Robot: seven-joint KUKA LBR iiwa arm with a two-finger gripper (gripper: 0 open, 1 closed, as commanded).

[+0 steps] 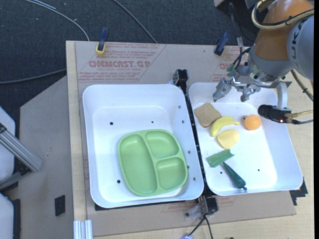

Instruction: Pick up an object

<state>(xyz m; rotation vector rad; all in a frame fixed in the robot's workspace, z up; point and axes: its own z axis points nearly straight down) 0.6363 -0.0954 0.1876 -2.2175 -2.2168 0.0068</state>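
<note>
Dark carpet and loose cables ring a cardboard-topped bench stamped with red lettering, and on it sit two shallow white bins side by side. Over in the left white plastic bin lies a pale green three-compartment plate, flat and alone. All the action is in the right white plastic bin, where the grey arm with its orange band hangs over the twelve o'clock edge. Its tool hovers above the bin's upper rim with the two metal fingers spread apart and nothing between them, so it is released and carrying nothing. Just below it, toward seven o'clock of the tool, sits a tan square slice of toy bread, and touching that at its five o'clock comes a yellow curved toy banana, with a pale yellow rounded toy piece right beneath. A small orange ball-shaped fruit rests apart at three o'clock of the banana, and a green-and-teal stick-like toy lies slanted toward six o'clock. The bread looks the closest candidate: likely light, stiff plastic or foam, low and flat, so I'd take it across its two straight edges. The orange would probably roll; the banana's smooth curve may slip unless pinched across its narrow middle.
</note>
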